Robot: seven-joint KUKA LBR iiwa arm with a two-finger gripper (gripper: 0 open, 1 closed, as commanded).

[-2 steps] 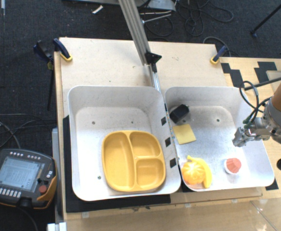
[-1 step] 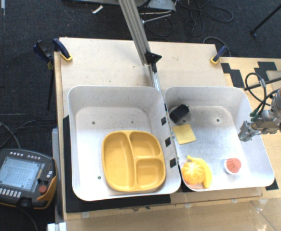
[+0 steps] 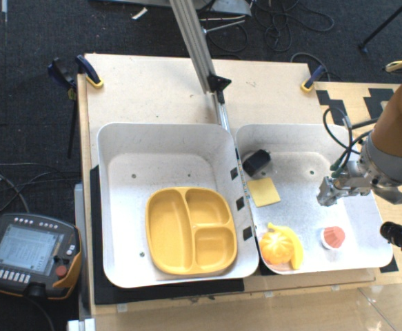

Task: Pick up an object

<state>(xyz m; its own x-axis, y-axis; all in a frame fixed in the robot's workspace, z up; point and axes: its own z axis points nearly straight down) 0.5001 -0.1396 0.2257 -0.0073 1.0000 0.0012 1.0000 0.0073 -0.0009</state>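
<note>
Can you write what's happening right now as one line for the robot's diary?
gripper: over right bin, holding nothing seen | nearest: red cup | yellow tray: left bin

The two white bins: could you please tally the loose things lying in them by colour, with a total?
Yellow: 3 – divided yellow plastic plate, flat yellow square sponge, crumpled yellow-orange soft toy
Black: 1 – small black block
Red: 1 – small round red-and-white cup
Total: 5
</note>
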